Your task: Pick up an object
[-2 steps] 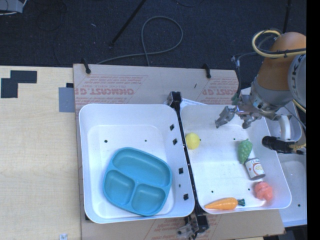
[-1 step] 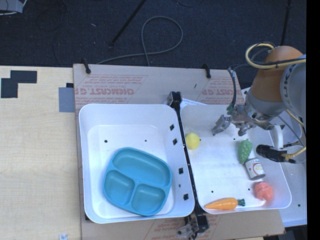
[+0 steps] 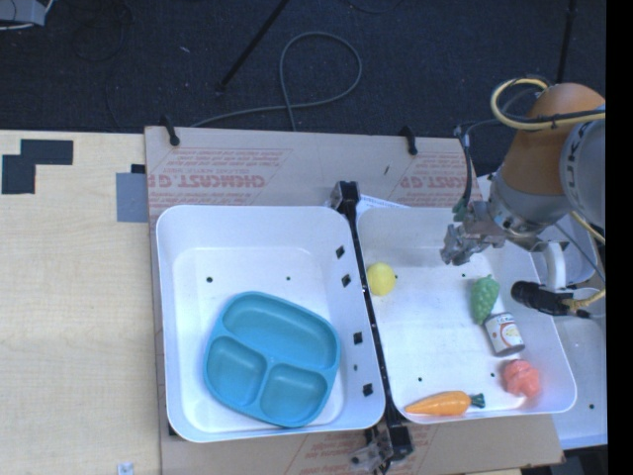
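My gripper (image 3: 457, 249) hangs over the back part of the right bin (image 3: 415, 228), with nothing visible between its fingers. A yellow ball (image 3: 381, 278) lies to its lower left near the divider. A green knobbly toy (image 3: 484, 298) sits just below and right of the gripper. Further toward the front lie a small can with a red-and-white label (image 3: 505, 333), a pink toy (image 3: 521, 378) and an orange carrot with a green top (image 3: 444, 403).
The left bin (image 3: 188, 240) holds a blue divided plate (image 3: 271, 357). A black divider (image 3: 356, 295) runs between the bins. Cardboard lies under both bins, and a pale wooden benchtop extends to the left.
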